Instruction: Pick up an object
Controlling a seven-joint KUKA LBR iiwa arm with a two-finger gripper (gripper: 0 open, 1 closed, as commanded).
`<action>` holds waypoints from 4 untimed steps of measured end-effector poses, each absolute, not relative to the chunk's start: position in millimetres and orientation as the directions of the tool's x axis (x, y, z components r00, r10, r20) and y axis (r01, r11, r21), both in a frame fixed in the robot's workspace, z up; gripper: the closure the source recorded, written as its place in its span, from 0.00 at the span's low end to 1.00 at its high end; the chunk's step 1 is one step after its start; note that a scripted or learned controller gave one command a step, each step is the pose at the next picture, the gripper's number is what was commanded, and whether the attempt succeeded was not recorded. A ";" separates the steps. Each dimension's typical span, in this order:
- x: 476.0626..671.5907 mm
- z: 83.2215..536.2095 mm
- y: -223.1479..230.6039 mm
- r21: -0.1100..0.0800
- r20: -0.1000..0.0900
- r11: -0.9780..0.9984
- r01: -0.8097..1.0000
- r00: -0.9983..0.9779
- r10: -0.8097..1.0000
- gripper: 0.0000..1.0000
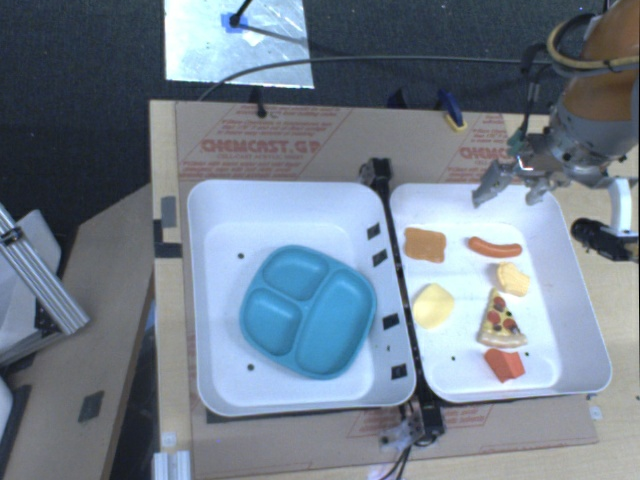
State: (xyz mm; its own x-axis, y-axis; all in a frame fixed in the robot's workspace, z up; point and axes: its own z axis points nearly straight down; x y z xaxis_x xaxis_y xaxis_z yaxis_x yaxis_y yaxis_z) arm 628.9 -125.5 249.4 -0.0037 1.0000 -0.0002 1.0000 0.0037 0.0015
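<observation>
The right bin holds several toy foods: an orange-brown toast piece, a red sausage, a pale yellow chunk, a round yellow piece, a pizza slice and a red-orange block. My gripper hangs over the bin's far edge, above and behind the sausage, with its two grey fingers spread apart and nothing between them.
The left bin holds a blue divided plate. A black hinge strip runs between the bins. The grey and orange arm fills the upper right. A shiny sheet lies beyond the bench.
</observation>
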 end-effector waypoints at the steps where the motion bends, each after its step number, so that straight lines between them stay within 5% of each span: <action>1: 624.2 187.8 -122.7 -0.003 0.000 0.002 1.000 -0.002 1.000 0.00; 3: 620.4 96.4 -132.9 0.002 -0.001 0.001 1.000 -0.001 1.000 0.00; 4: 621.5 107.9 -132.5 0.006 -0.001 0.002 1.000 -0.002 1.000 1.00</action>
